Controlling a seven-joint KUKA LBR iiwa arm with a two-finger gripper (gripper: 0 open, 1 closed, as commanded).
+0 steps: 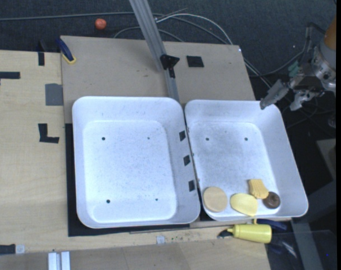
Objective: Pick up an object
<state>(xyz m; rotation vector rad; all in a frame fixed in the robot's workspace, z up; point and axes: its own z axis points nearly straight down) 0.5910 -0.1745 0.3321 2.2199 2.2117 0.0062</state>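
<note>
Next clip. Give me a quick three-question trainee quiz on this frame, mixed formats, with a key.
1. True or false: the end effector hangs over the left bin.
2. Which bin holds the round tan disc? A) left B) right
3. Fill in: the yellow tool lies ____ the bins, on the bench by the near edge.

Key: 1. False, it is by the right bin's far right corner. 2. B. 3. outside.
</note>
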